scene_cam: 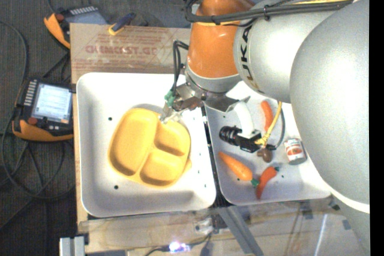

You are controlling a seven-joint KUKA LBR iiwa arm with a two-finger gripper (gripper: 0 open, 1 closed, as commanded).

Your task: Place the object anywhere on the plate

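Grey arm (324, 69), item nearest your camera: it fills the right side and reaches leftward, with its orange band (213, 39) above the wrist. Gripper (167, 112): you find it low over the left bin (84, 129), at the upper right rim of the plate; you cannot tell whether it is parted or closed, and the view is too small to show you anything clamped in it. Plate (150, 144): yellow, divided into compartments, lying flat in the middle of the left bin, its far right corner just under the gripper. Right bin (300, 183): it holds the loose objects, and you cannot tell which one is the task's. Carrot (235, 166): lying slantwise near that bin's left wall, below and to the right of the gripper, across the two bin walls from it. Second carrot (266, 178): green-topped, just beside the first, toward the bin's front edge. Third orange piece (266, 111): partly hidden by the arm, farther back. Small brown item (265, 154): between the carrots. White and red can (294, 151): just right of the brown item, well apart from the gripper. Handheld screen unit (48, 108): on the floor left of the bench.
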